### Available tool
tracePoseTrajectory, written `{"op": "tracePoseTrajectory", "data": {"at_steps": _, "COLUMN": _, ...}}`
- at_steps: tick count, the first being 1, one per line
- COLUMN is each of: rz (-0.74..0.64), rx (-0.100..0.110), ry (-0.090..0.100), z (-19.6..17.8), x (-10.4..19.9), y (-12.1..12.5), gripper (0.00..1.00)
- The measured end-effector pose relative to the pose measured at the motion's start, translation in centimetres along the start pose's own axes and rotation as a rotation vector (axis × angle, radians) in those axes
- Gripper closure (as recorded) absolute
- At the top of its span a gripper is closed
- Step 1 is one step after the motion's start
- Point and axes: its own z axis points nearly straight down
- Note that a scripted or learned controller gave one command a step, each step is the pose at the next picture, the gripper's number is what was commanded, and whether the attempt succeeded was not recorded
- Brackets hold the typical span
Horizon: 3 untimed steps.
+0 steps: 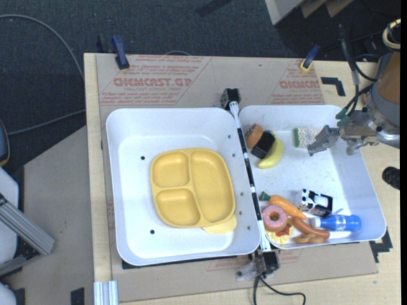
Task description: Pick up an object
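Observation:
My gripper hangs over the upper right part of the right bin, fingers spread open with nothing between them. Just to its left lies a small green-and-white sponge. Further left, a yellow banana rests with a black block and an orange piece against it. Along the bin's front lie a pink donut, an orange carrot, a brown sausage, a blue bottle and a black-and-white toy.
The left bin holds a yellow divided plate with a pale yellow piece under its front edge. A black divider strip runs between the bins. Blue clamps grip the bench's far edge.

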Motion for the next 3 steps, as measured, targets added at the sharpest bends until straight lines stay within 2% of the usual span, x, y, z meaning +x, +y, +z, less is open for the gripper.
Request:
{"op": "tracePoseTrajectory", "data": {"at_steps": 1, "rz": -0.001, "rx": 0.002, "ry": 0.001, "z": 5.4, "x": 4.2, "y": 0.5, "gripper": 0.00}}
{"op": "tracePoseTrajectory", "data": {"at_steps": 2, "rz": -0.001, "rx": -0.002, "ry": 0.000, "z": 7.1, "x": 5.5, "y": 8.4, "gripper": 0.00}}
{"op": "tracePoseTrajectory", "data": {"at_steps": 3, "rz": 0.000, "rx": 0.002, "ry": 0.001, "z": 15.5, "x": 3.2, "y": 6.1, "gripper": 0.00}}
